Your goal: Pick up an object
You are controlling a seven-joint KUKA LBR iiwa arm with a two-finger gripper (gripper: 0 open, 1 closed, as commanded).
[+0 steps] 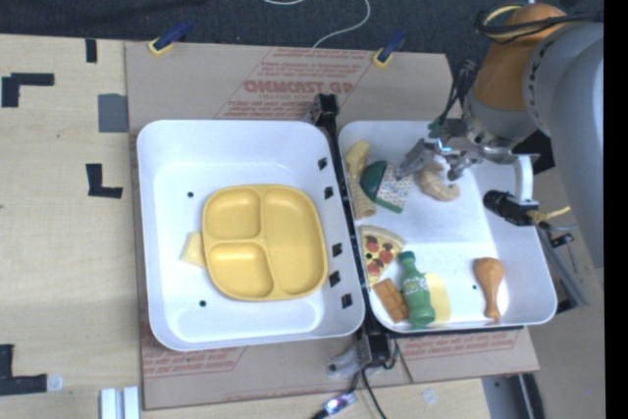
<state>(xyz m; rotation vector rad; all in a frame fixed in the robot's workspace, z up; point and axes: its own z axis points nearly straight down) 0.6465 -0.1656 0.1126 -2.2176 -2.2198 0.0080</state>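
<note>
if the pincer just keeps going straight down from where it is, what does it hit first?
Most likely the tan bread-like piece just below the pincer in the right bin. The green wedge lies a little to its left. Depth is hard to judge from this slanted view.

My toys lie in the right bin (510,255): green bottle (416,289), drumstick (490,285), pizza slice (379,249), banana (358,174), bread (438,183).
</note>
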